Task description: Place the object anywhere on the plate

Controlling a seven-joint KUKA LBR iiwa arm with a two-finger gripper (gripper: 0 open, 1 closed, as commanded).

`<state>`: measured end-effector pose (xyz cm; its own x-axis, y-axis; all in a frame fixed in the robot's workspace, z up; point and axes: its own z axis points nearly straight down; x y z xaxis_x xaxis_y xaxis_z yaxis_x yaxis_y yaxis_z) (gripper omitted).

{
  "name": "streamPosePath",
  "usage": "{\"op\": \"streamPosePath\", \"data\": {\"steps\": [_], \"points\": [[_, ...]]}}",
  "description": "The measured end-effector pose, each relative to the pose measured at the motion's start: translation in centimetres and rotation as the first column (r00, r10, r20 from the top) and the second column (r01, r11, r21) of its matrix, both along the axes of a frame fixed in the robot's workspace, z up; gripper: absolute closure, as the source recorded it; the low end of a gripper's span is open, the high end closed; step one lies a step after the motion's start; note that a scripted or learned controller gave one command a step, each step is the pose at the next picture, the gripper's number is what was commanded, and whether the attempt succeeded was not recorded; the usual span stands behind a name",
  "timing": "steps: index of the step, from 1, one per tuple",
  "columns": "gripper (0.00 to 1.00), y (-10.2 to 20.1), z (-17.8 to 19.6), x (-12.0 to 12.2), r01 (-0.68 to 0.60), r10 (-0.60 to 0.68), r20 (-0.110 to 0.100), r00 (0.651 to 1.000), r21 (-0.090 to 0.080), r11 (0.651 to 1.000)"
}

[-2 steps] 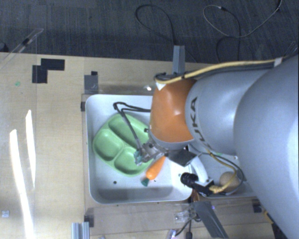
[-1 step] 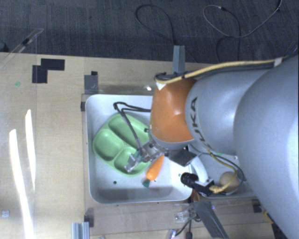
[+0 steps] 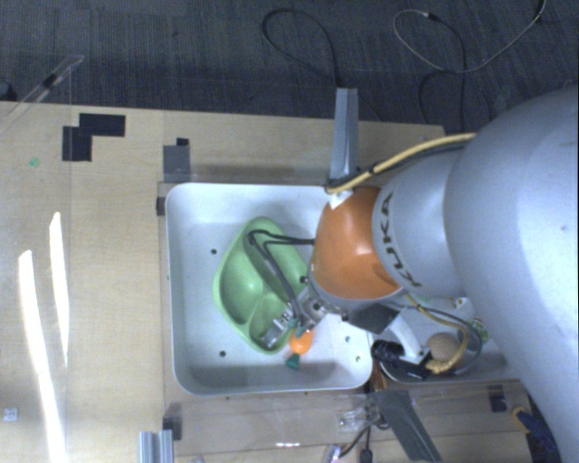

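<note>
Camera view looks down on a white bin [image 3: 185,298] on a pale wooden bench [image 3: 81,271]. A light green plate [image 3: 237,289], divided into compartments, lies tilted near the middle of the bin, its lower end toward the bin's near edge. The gripper [image 3: 288,318] sits over the plate's lower right rim; whether it is spread or closed cannot be told, as the wrist covers it. A small orange object with a green tip [image 3: 299,345] lies on the bin floor just beside the plate's lower right edge, off the plate and close under the gripper. The grey arm with its orange band [image 3: 353,249] covers the bin's right side and far right corner. Open floor remains along the bin's left wall, far edge and near left corner. Black cables [image 3: 298,27] trail across the dark floor beyond the bench.
</note>
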<state>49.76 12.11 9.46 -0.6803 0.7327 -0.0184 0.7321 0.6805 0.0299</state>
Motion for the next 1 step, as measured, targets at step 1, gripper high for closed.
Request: {"op": "streamPosePath", "data": {"steps": [1], "points": [[0.00, -1.40, 13.83, 3.03, -0.090, 0.089, -0.028, 0.996, -0.006, 0.996]]}}
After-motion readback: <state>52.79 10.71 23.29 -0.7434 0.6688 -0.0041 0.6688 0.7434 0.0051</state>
